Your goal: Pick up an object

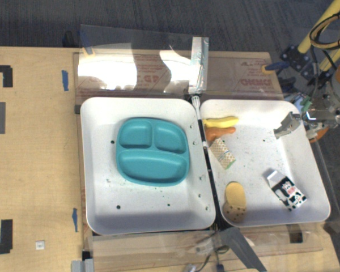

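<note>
White bins sit side by side on the table, the left bin bearing a teal plate, while the right bin scatters small graspable items at nine o'clock, below the pincer, whose grip I cannot tell.

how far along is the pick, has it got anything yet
Nothing looks done yet: the end effector sits at the right bin's far right edge with nothing seen in it. The yellow piece, tan disc and black-and-white toy lie in that bin. The whole approach, grasp and lift remain.
</note>
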Motion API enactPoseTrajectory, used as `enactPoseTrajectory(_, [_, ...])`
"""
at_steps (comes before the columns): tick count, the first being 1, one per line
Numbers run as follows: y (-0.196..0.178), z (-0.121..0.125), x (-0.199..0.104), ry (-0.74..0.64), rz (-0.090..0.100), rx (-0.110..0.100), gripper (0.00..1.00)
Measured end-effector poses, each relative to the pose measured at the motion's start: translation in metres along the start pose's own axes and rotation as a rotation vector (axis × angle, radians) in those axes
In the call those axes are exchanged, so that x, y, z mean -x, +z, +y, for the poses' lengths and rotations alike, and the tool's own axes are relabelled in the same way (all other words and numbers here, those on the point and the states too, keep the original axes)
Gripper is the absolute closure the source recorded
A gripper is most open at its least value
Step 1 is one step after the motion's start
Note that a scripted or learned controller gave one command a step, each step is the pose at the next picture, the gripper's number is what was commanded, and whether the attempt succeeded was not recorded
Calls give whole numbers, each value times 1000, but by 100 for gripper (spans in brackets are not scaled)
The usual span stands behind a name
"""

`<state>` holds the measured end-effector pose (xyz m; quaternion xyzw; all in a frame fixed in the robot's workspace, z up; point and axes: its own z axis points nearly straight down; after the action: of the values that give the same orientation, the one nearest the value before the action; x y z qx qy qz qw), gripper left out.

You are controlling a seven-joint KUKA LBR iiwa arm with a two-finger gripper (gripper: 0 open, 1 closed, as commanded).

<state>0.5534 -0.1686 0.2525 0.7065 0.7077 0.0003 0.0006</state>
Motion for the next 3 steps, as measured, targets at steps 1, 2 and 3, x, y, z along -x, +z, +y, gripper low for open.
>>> enactPoseTrajectory(1, [77, -54, -15, 180, 1, -7, 0])
enactPoseTrajectory(2, [162, -74, 20, 50, 0, -1, 0])
enactPoseTrajectory(3, [150, -72, 19, 48, 0, 4, 100])
